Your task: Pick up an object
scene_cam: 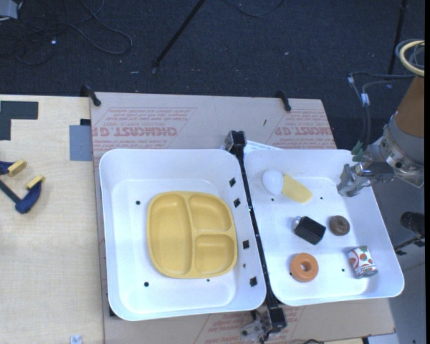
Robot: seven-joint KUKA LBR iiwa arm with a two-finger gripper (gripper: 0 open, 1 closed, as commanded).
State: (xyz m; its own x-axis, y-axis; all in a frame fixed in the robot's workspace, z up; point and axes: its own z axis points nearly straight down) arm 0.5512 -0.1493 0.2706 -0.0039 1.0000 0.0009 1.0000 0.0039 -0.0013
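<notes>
**Gripper at bin edge, nothing picked yet**

No single target named, so any item in the right bin (387, 278) counts. Candidates: white egg-shaped ball (272, 181) touching a pale yellow wedge (297, 189) near the bin's far left; black block (309, 229) mid-bin; small brown ring (338, 225) just beside it; orange donut (304, 267) nearer the front; small printed can (362, 261) lying by the front right wall. Left bin (122, 192) holds a yellow divided tray (192, 233).

Gripper (350, 180) sits over the right bin's far right rim, w/ nothing between its fingers; can't tell if the jaws are apart or together, too small and blurred.

Risks, as I judge them: the ball looks smooth and round, likely to squirt out of a two-finger pinch. Ball and wedge touch, so a descent there could nudge both. Rings are flat and low, fingers may scrape the bin floor. Can sits near the wall, so a finger could hit the rim. Block looks the safest: matte, flat sides, apart from its neighbours.
</notes>
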